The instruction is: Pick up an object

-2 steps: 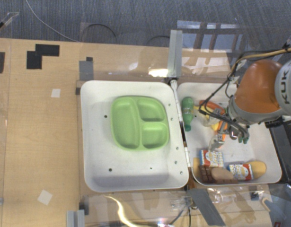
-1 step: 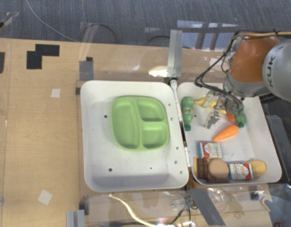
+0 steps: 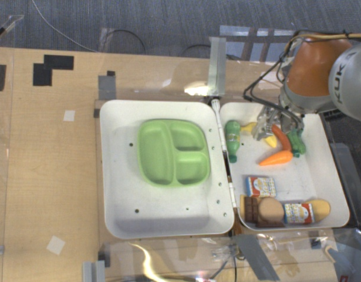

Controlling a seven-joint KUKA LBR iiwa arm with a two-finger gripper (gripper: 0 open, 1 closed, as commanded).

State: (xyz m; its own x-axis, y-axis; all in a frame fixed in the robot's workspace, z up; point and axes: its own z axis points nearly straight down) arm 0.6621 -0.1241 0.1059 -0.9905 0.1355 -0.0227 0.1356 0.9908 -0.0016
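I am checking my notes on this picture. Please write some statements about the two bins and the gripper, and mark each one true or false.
1. The green divided tray lies in the left bin. True.
2. The orange carrot lies in the left bin. False: it lies in the right bin.
3. The gripper is above the right bin. True.
4. The green bottle rests on the tray. False: it lies in the right bin, near the divider.
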